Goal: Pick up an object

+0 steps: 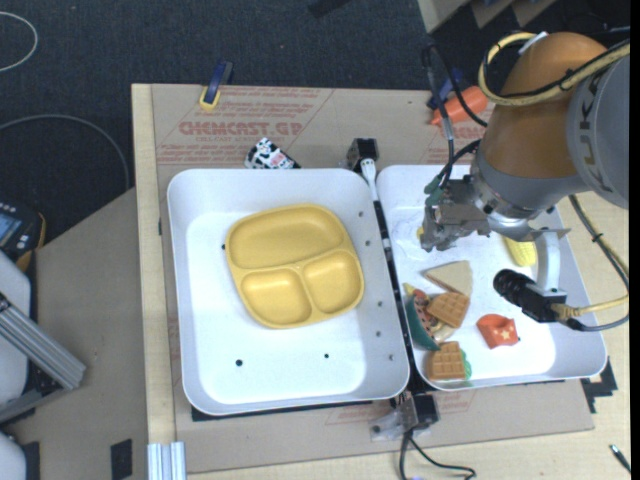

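While the gripper (440,230) hangs over the right bin (580,353), near its left wall and toward the far edge, nothing shows between its tips, and how wide it stands I cannot tell. The toys lie untouched along the near edge: a sandwich (450,277), a waffle (449,310), a red piece (498,331). Judging by this, the pick is not yet made; descent, grasp and lift remain.

Single fixed overhead camera, angled down on both bins (190,298); arm (545,118) enters from 3 o'clock.
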